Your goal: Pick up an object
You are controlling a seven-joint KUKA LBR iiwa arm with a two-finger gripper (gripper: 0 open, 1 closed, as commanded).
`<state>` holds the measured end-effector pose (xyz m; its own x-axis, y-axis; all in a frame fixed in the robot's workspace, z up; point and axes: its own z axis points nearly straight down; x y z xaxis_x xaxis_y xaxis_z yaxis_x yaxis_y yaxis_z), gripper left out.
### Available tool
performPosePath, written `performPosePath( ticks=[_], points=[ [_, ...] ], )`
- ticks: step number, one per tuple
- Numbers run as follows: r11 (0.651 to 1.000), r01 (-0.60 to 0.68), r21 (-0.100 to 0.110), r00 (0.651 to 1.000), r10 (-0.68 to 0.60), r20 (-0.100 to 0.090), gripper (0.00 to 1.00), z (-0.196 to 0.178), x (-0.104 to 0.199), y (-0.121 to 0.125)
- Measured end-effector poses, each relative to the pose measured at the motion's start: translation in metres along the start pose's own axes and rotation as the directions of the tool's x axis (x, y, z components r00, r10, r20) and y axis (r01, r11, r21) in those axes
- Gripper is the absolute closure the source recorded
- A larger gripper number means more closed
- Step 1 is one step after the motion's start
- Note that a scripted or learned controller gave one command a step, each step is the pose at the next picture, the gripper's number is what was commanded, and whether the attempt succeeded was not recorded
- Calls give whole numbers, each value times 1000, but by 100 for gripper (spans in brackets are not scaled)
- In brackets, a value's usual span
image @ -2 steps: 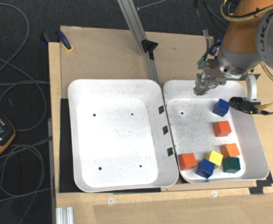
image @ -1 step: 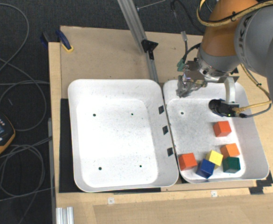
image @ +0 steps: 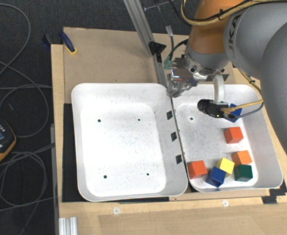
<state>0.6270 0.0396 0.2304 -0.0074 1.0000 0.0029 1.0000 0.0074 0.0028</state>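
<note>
A: What sits in the camera view?

B: Two shallow white bins of speckled plastic, side by side on a pale wooden bench (image: 109, 48). The left bin (image: 84, 102) fills the middle of the frame; the right bin (image: 266, 131) lies at centre right.

A: And the objects?

B: Small matte cubes, all in the right bin. An orange block (image: 233, 134) sits alone mid-bin. Along the lower rim cluster another orange block (image: 197, 169), a blue block (image: 215, 176), a yellow block (image: 226, 165), a green block (image: 243, 173) and a third orange one (image: 241, 156).

A: The gripper (image: 179, 86)?

B: Metallic, at upper centre, over the seam between the bins, below the orange band. Whether its fingers are apart or closed, I cannot tell.
</note>
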Motion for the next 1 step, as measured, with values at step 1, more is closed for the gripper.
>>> performPosePath(
  ticks=[1],
  points=[
    [1000, -1, 4, 1000, 1, 1, 100, 7, 55, -4]
  ],
)
